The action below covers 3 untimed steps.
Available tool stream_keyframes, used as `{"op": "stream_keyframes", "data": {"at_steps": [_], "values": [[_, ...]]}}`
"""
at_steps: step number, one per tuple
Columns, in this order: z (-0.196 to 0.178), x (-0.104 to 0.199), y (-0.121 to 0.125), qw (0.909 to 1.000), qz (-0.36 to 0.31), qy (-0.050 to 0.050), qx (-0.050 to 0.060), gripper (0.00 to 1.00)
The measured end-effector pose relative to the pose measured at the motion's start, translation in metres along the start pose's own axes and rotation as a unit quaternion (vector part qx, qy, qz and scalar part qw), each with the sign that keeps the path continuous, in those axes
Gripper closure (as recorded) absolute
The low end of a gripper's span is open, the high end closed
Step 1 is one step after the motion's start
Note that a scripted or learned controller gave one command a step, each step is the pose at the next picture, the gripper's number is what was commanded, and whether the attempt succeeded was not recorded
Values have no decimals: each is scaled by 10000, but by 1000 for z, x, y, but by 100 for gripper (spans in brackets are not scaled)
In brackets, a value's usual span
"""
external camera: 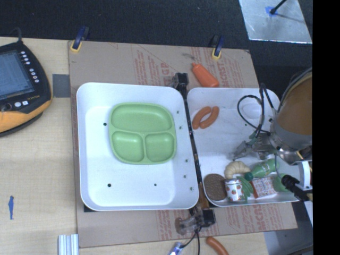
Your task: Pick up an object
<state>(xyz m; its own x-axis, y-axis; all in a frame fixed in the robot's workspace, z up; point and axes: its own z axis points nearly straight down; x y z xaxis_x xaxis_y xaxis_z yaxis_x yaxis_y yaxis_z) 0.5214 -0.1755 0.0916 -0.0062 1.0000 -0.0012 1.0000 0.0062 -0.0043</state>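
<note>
My gripper (pixel 251 147) hangs low in the right bin (pixel 223 102), at its right side, just above a cluster of small objects. Below it lie a pale croissant (pixel 237 168) and a green bottle (pixel 263 169). Along the bin's front wall sit a brown round cookie (pixel 213 186), a small labelled can (pixel 234 190) and a red-and-white packet (pixel 262 187). A curved orange sausage (pixel 205 117) lies apart at the bin's back left. Nothing can be seen held in the gripper.
The left bin (pixel 90 142) holds a green divided plate (pixel 142 133). An orange carrot (pixel 204 75) lies on the cardboard behind the right bin, and another orange piece (pixel 218 245) in front. A black cable (pixel 248 110) loops over the right bin. A teach pendant (pixel 21 86) sits far left.
</note>
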Motion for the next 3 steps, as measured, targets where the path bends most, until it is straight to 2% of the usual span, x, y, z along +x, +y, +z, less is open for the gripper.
{"op": "stream_keyframes", "data": {"at_steps": [1,2,3], "values": [[-1,11,91,10000,14,10,-11,0],[0,-5,-25,10000,6,1,-2,0],[0,37,43,10000,-7,1,-5,0]]}}
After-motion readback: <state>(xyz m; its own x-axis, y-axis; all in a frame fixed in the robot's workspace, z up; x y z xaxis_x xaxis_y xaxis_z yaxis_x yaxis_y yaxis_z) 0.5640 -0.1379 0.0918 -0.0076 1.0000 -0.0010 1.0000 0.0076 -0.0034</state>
